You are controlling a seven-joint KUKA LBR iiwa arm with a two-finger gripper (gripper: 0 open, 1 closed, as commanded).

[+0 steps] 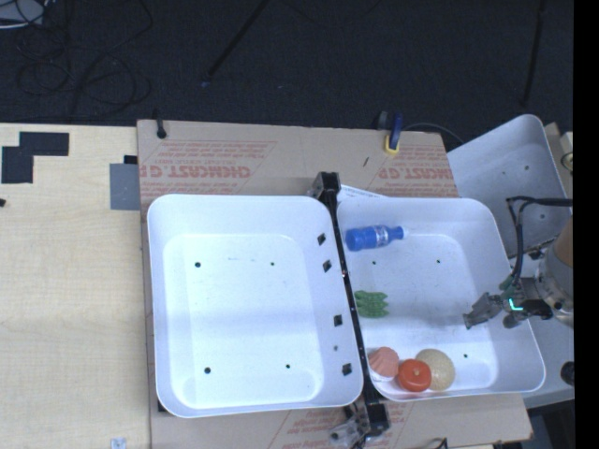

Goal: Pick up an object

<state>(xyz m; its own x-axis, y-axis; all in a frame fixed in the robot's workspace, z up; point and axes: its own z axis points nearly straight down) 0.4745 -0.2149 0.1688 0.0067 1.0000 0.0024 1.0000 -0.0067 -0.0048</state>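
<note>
In the right bin [487, 221] a blue bottle [373, 238] lies on its side near the far left corner. A small green object [371, 303] rests by the divider. A pink piece [383, 361], a red round piece [414, 375] and a pale yellow round piece [436, 368] cluster at the near edge. My gripper [489, 312] hangs over the bin's right side, well to the right of these objects, with a green light on its body. Nothing shows between its fingers.
The left bin [168, 251] sits beside the right one, split from it by a black divider [342, 288]. Cardboard [234, 157] lies under both bins. A blue and yellow clamp [393, 134] stands at the far edge.
</note>
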